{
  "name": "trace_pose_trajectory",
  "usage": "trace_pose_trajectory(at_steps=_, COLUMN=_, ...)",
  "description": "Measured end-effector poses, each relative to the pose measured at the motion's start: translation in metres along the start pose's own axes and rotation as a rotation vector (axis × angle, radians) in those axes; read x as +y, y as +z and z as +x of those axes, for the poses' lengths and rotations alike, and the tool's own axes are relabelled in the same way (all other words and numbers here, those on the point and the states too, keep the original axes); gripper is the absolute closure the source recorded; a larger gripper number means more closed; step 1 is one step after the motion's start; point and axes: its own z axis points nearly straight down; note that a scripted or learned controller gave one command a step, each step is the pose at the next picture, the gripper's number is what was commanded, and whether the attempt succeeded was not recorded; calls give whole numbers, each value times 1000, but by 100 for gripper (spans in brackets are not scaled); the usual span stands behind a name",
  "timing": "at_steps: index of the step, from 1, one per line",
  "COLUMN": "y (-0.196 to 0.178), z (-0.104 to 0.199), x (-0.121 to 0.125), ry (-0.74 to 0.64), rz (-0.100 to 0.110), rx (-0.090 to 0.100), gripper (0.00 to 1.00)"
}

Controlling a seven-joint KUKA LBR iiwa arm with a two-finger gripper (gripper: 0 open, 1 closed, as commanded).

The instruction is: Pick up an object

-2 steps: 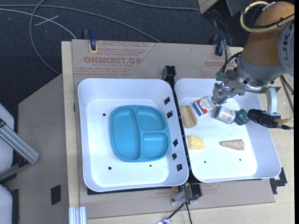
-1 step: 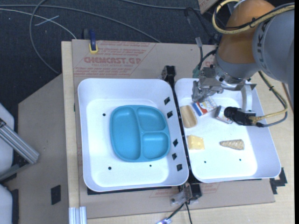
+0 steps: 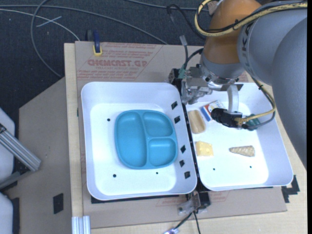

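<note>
Where the desk (image 3: 46, 130) is covered by a brown cardboard sheet (image 3: 122, 50) printed with red letters, two shallow white bins are set side by side upon it. The grey arm (image 3: 278, 38) is seen reaching in from 3 o'clock. Its orange band (image 3: 231, 13) is placed at about 1 o'clock of the view, and the wrist is carried down over the 11 o'clock corner of the right bin (image 3: 273, 165). The jaws are held there, close to the wall next to the left bin (image 3: 92, 145); whether they are released or clenched cannot be told.

The left bin is largely taken up by a blue divided plate (image 3: 145, 138), which is laid flat near its centre and is split into three compartments.

Four loose things are found on the floor of the right bin. A tan oblong piece (image 3: 196, 121) is laid along the bin's 9 o'clock wall, at 6 o'clock of the jaws. A pale cone-shaped piece (image 3: 242, 151) is laid toward 5 o'clock of the bin's centre, with its narrower end turned to 9 o'clock. A yellow wedge (image 3: 204, 148) is laid at 6 o'clock of the tan oblong piece, near it but apart from it. A small red, white and blue packet (image 3: 210, 108) is partly hidden under the wrist, at 1 o'clock of the tan oblong piece.

A blue clamp (image 3: 97, 45) is fixed at the cardboard sheet's 11 o'clock corner.
</note>
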Motion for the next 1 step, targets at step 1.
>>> trace_pose_trajectory(at_steps=1, y=5, z=56, x=15, ry=-1, rz=0, rx=2, gripper=100)
